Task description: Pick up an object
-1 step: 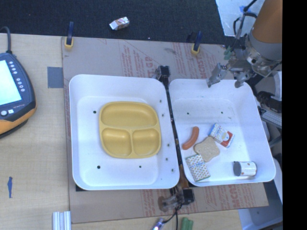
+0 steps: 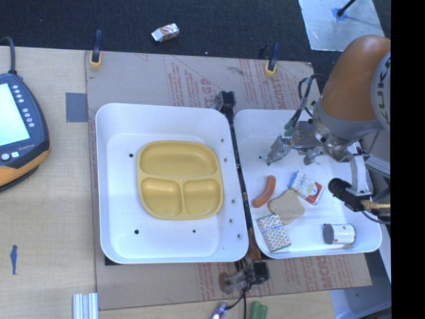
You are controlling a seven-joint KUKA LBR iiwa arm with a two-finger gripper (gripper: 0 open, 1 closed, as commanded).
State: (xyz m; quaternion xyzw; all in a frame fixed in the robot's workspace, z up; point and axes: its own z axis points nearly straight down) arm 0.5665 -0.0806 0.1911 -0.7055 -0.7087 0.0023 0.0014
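In the right bin (image 2: 262,121), my gripper (image 2: 292,155) hangs over the bin's upper middle, open, with nothing between its fingers. Just below it lie a red-brown sausage (image 2: 263,191), a slice of brown bread (image 2: 287,207) and a small white carton with red and blue print (image 2: 306,187). A checkered packet (image 2: 273,233) sits near the front rim. Towards the front right corner lies a white and grey cylinder (image 2: 339,233). The gripper touches none of them.
The left bin (image 2: 113,178) holds a yellow divided plate (image 2: 179,178). A tablet-like pendant (image 2: 16,128) rests on the bench at far left. A small wrapped item (image 2: 165,32) lies on the dark floor behind the bench.
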